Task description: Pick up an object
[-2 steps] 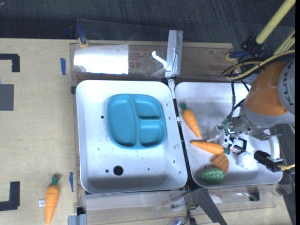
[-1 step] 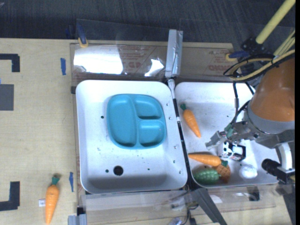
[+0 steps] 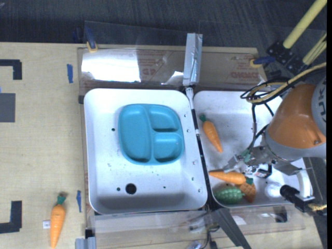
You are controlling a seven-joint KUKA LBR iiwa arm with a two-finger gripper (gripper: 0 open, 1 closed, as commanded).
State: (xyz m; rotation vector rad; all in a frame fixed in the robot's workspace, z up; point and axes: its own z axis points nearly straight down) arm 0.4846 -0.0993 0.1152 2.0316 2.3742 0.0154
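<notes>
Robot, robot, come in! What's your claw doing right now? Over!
Tool low in right white bin. Orange toy carrot beside it, ungrasped. Green bumpy toy crowds close.

A divided tray point(image 3: 150, 133) lies in the left bin point(image 3: 98, 191). In the right bin point(image 3: 228, 105), one carrot point(image 3: 212, 134) lies toward ten o'clock; another carrot point(image 3: 229, 177) lies at six, a toy pineapple point(image 3: 234, 193) just below. A third carrot point(image 3: 56, 220) rests on the bench point(image 3: 36, 154), at eight o'clock.

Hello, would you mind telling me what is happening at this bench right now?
The arm reaches into the right bin from the right, its gripper low beside a carrot, a green toy and a small pineapple. Another carrot lies further back. The left bin holds a blue tray.
</notes>
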